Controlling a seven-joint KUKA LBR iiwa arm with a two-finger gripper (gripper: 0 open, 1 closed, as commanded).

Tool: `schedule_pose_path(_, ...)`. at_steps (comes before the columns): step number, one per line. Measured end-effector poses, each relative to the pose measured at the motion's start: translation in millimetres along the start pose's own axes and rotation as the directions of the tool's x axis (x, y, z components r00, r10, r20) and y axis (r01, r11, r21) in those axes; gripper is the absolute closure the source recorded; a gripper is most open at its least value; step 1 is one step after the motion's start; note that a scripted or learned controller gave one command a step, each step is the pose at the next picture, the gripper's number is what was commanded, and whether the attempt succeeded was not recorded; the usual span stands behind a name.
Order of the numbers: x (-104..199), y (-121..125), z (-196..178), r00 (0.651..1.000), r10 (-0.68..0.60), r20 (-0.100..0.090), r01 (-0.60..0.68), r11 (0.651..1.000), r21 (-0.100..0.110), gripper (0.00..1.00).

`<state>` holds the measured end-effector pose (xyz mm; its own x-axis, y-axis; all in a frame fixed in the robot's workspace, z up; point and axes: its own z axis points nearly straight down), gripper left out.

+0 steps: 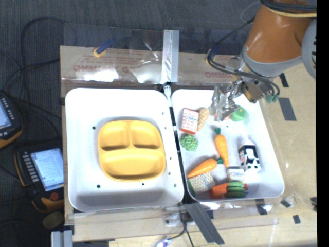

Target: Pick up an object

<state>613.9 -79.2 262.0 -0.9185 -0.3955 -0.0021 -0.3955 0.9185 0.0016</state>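
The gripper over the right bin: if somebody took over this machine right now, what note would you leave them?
Gripper: low at the back of the right white bin, beside a round green toy. I cannot tell whether it grips anything.
Things: that bin also holds two orange toy carrots, a toy corn cob, a green leafy ball and a small cow-print carton. A yellow divided tray sits in the left white bin.
Done: nothing visibly lifted.
Left: grasp one object and raise it.
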Motion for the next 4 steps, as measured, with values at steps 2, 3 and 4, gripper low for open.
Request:
schedule_pose_path(2, -49, 0, 0, 0.981, -0.193, 0.001, 0.193, 0.981, 0.001, 1.0)
schedule_pose_path(3, -56, -8, 75, 0.991, -0.132, 0.0, 0.132, 0.991, -0.002, 1.0)
schedule_pose_path(4, -67, 14, 5, 0.997, -0.081, 0.003, 0.081, 0.997, 0.0, 1.0)
